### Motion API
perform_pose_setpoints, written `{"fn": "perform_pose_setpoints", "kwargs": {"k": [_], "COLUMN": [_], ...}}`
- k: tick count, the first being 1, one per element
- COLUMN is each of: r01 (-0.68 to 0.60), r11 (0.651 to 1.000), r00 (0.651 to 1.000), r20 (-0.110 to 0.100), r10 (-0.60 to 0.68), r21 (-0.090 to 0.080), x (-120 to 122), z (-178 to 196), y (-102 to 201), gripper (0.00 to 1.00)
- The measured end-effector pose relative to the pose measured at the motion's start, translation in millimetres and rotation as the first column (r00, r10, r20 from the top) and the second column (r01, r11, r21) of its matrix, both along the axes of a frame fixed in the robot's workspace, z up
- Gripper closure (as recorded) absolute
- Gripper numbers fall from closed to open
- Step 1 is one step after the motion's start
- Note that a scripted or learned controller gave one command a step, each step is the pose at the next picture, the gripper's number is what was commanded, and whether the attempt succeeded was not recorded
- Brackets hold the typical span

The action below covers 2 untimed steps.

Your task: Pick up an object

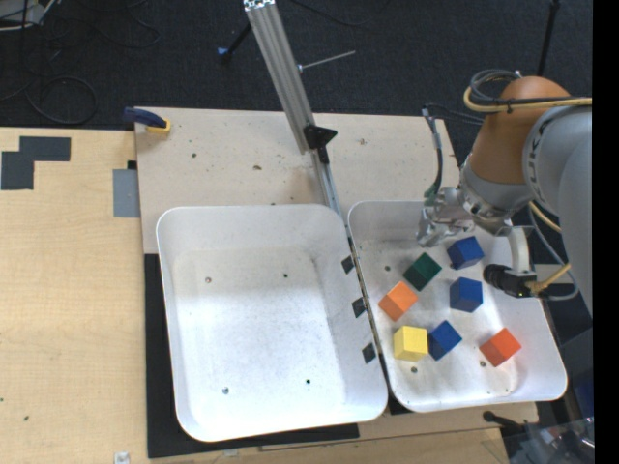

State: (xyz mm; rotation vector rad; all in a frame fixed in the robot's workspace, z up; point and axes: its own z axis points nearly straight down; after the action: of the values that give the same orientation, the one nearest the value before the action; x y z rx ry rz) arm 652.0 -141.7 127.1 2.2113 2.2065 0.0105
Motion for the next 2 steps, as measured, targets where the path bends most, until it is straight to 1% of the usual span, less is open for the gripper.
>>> {"fn": "perform_pose_setpoints", "kwargs": {"k": [1, 2], "r01": [-0.001, -0.001], "r11": [1.0, 1.0], "r00": [1.0, 1.0], "r20": [-0.016, -0.014], "r10": [0.001, 0.002], "r21": [0.007, 0.007], "x": [-4, -10], "z": [45, 106], "y": [-5, -6], "gripper": [1.0, 1.0]}}
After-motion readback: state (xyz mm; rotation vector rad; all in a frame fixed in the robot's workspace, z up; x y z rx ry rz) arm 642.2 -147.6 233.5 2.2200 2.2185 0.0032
